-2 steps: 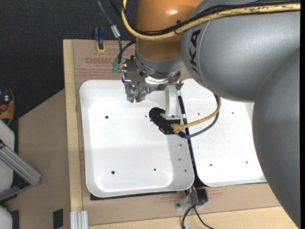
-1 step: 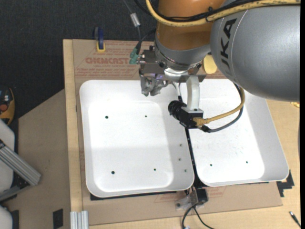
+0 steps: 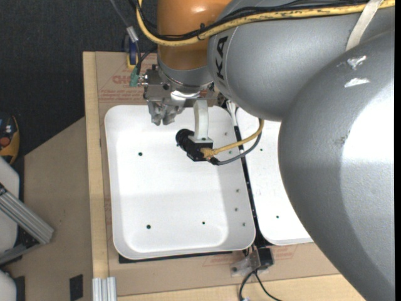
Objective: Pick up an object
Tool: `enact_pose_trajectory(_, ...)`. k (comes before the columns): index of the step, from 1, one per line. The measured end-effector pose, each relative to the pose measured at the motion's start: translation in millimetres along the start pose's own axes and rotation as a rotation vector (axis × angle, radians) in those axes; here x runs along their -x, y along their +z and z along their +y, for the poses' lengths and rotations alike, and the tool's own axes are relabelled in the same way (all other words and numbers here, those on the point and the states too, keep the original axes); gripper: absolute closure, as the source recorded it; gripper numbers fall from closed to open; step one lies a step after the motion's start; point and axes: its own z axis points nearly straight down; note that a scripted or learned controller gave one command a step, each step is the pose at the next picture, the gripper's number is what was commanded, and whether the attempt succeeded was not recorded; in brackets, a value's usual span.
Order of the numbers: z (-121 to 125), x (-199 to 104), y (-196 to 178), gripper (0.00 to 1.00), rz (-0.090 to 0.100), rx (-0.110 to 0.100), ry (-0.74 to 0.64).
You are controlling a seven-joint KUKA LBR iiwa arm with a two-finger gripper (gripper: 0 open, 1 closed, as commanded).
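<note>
My gripper point(image 3: 163, 113) hangs below the orange wrist band over the far edge of the left bin point(image 3: 128, 187), near its back left corner. It is small and dark against the white wall, with nothing showing under it. A white bracket point(image 3: 201, 121) and a black connector point(image 3: 191, 146) with a yellow cable hang from the wrist just right of the gripper, above the bin floor. The bin floor in view carries just a few small dark dots point(image 3: 140, 154).
The grey arm point(image 3: 313, 105) covers most of the right bin point(image 3: 276, 199); only its left strip shows. A cardboard sheet point(image 3: 94, 105) lies under both bins. A blue and green clip point(image 3: 133, 61) sits at the board's far edge, and aluminium rails point(image 3: 25, 218) stand to the left.
</note>
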Motion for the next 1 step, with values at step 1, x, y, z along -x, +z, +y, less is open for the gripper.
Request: enact_pose_trajectory(1, 2.7, 39.3, -62.4, 1.00, 0.001, 0.012, 0.007)
